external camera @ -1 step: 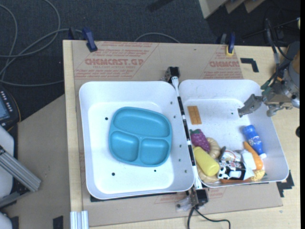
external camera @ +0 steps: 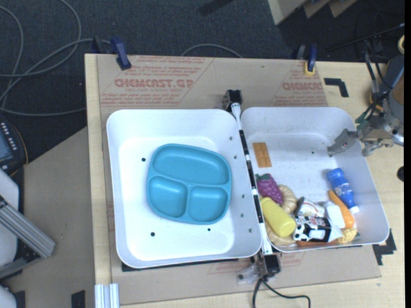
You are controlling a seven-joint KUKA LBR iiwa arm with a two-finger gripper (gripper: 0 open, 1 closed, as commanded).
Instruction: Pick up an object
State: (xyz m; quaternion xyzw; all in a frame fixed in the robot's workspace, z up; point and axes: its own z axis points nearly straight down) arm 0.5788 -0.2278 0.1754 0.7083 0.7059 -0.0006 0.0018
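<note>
on the surface (external camera: 160,85) sit two white bins side by side: the left bin (external camera: 128,236) holds a blue divided plate (external camera: 188,183), and the right bin (external camera: 302,124) holds a heap along its near edge with purple grapes (external camera: 270,187), a yellow lemon-like piece (external camera: 278,217), a small black-and-white cow figure (external camera: 313,230), an orange carrot (external camera: 345,213) and a blue bottle (external camera: 339,183), plus a small orange card (external camera: 261,154) lying apart near the divider. the tool (external camera: 352,141) hangs over the right bin's far right corner, well apart from the heap, its two fingers spread open with nothing between them.
</note>
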